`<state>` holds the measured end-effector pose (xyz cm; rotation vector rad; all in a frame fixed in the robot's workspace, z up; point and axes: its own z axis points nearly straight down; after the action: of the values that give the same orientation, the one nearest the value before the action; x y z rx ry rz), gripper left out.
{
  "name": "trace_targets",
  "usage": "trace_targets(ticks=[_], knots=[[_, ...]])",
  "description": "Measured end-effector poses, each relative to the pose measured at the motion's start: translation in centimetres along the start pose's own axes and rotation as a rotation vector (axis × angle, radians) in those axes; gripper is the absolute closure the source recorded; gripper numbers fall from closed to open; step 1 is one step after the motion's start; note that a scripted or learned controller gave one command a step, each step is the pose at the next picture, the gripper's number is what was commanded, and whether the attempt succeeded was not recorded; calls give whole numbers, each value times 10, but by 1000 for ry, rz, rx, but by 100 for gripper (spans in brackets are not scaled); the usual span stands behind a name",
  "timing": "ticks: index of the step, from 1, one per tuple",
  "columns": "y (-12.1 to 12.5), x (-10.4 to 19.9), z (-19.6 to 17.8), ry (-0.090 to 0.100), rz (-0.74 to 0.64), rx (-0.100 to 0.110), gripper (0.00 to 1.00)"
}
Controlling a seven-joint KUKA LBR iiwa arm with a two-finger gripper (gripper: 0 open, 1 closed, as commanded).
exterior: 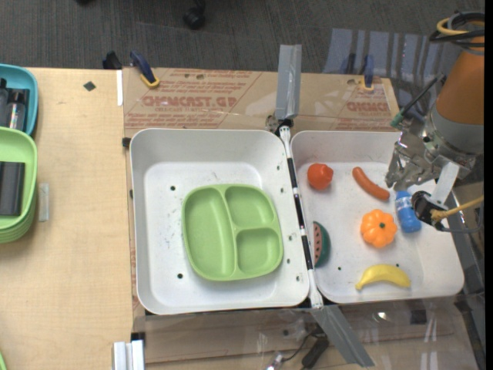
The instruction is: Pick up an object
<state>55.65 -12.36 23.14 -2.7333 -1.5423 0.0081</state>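
Far left of the gripper, at the bench's left edge, stand a blue tray (17,91) and a green tray (17,183), one behind the other; both hold dark items too small to name.

Nearer, but still well to the left of the gripper, lies the left bin (154,206); in it rests a green plate (233,231) with three compartments; the plate lies flat in the middle of the bin floor.

Behind the bins there is a brown cardboard sheet (200,99) with red print; a grey post (288,83) rises at the seam between the two bins.

The right bin (339,284) is under the gripper; at its left wall, well left of the gripper, a watermelon slice (319,242) leans by the rim; a tomato (320,176) lies to the left of the gripper, apart from it; a sausage (370,183) lies just left of the gripper, close to its fingers; a pumpkin (378,229) sits below and left of the gripper, near; a banana (384,277) lies further toward the front edge of the bin, apart from the gripper.

The gripper (410,177) hangs over the right side of the right bin, below the orange band of the arm (462,91); whether its fingers are open or closed I cannot tell, and nothing is seen between them; a blue bottle (407,211) lies just in front of the gripper, beside the pumpkin.
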Motion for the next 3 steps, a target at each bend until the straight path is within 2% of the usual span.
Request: trace_targets(ticks=[1, 2, 3], knots=[[-61, 53, -6, 0, 239, -1, 100], [-85, 106, 42, -2, 517, 0, 100], [-149, 156, 41, -1, 611, 0, 100]])
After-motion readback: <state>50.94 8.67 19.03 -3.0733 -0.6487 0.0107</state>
